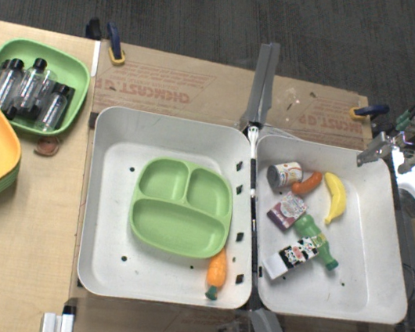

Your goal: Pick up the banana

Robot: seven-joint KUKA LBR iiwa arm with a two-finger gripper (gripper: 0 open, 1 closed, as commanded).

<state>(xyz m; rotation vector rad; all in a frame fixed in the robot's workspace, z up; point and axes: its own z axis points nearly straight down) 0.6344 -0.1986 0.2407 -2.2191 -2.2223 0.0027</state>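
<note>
The yellow banana [335,196] lies in the right bin [376,294], toward its back, with its length running front to back. An orange toy [309,182] lies just to its left. My gripper [391,154] hangs at the right bin's back right corner, up and to the right of the banana and well apart from it. Its two dark fingers are spread open and nothing is between them.
Left of the banana lie a small can [285,172], a purple packet [288,210], a green bottle [315,238] and a black-and-white carton [296,256]. The left bin [105,207] holds a green divided plate [182,208] and a toy carrot [217,271]. A green tray of bottles [34,87] sits far left.
</note>
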